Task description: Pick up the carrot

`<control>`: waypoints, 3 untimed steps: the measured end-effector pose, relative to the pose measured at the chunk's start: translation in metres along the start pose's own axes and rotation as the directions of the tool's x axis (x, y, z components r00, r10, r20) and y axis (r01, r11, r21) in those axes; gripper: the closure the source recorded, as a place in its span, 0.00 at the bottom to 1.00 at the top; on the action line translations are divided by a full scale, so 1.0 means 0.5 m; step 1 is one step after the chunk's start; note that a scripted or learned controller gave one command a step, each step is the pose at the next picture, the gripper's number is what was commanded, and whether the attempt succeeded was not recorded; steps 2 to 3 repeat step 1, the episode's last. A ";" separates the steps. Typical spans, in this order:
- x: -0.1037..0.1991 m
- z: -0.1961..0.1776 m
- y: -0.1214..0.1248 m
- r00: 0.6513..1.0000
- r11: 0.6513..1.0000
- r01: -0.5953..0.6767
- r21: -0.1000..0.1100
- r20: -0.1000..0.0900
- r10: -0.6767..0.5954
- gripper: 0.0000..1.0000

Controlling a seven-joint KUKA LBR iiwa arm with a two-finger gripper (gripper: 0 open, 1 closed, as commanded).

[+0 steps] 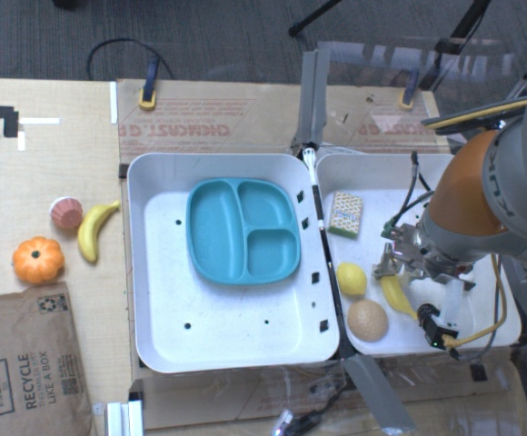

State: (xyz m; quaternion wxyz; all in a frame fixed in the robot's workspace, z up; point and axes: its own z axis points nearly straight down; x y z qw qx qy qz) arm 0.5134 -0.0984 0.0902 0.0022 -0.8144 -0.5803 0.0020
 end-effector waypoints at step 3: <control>0.096 -0.200 -0.111 0.986 0.986 -0.166 -0.002 0.001 0.166 1.00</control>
